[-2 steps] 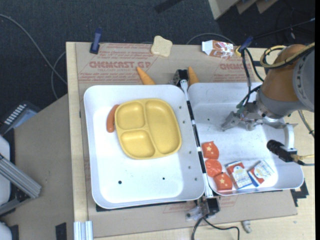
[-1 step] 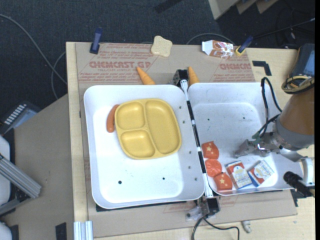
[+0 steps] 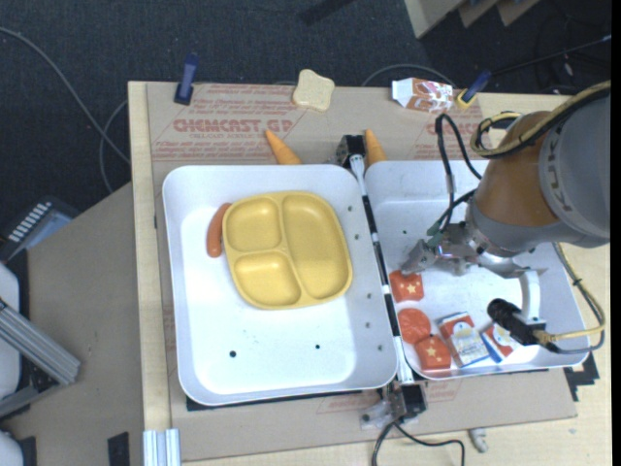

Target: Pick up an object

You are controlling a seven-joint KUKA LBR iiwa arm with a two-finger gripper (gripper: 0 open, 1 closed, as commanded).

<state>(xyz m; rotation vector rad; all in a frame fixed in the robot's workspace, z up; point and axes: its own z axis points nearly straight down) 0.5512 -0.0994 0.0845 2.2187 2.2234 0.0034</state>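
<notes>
My gripper (image 3: 434, 251) hangs low over the left part of the right bin (image 3: 417, 187), on the grey arm with its orange band (image 3: 509, 190). Just below and left of it lies a red block with a yellow star (image 3: 408, 286). Further down are two red round slices (image 3: 414, 320) (image 3: 434, 354) and two small printed packets (image 3: 466, 339) (image 3: 501, 343). Nothing shows between the gripper and these items. The left bin (image 3: 194, 289) holds a yellow divided plate (image 3: 286, 249) with a red sausage (image 3: 213, 231) beside its left edge.
On the cardboard behind the bins lie a bread slice (image 3: 313, 88), an orange carrot piece (image 3: 282, 149), another orange piece (image 3: 375, 147), a blue clip (image 3: 185, 78) and a crumpled wrapper (image 3: 423, 92). Cables loop over the right bin near the arm.
</notes>
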